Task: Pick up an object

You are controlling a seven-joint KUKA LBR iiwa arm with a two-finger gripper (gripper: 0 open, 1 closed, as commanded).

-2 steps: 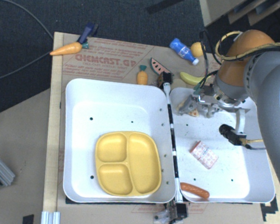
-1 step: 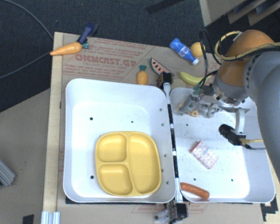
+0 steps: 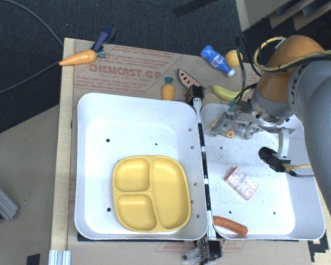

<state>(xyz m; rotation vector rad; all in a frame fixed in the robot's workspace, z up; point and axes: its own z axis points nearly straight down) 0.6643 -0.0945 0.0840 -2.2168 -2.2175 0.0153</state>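
Arm [image 3: 314,80]: reaches in from the right and bends down over the far end of the right bin, probably because the program is trying a pick there.
Gripper [image 3: 233,126]: low in the right bin's far-left corner, close to the wall; whether it is wide, narrow or holding anything cannot be told, since the metal parts blur together.
Right bin [image 3: 297,224]: white and shallow; it holds the loose things, so this looks like the pick side.
Packet [image 3: 241,183]: pink-and-white checked, lying flat and tilted mid-bin, well apart from the gripper; a likely task thing, and nothing grips it.
Sausage [image 3: 230,225]: orange-red, lying along the near edge of the right bin, also free.
Left bin [image 3: 86,149]: touches the right bin along a shared wall.
Tray [image 3: 151,193]: yellow, three compartments, flat in the near half of the left bin, all compartments bare; perhaps meant as a drop spot.
Toys behind the bins: carrot [image 3: 79,58], small orange piece [image 3: 168,91], melon slice [image 3: 187,78], banana [image 3: 226,93] and blue bottle [image 3: 216,60] lie on the board outside either bin, so they seem out of play.
Writing: red print on the board [image 3: 131,71] reads roughly "CHEMCAST GP"; the smaller lines under it are too fine to read. No print can be read on the bottle or packet.
Progress: judged from this, nothing is lifted yet.
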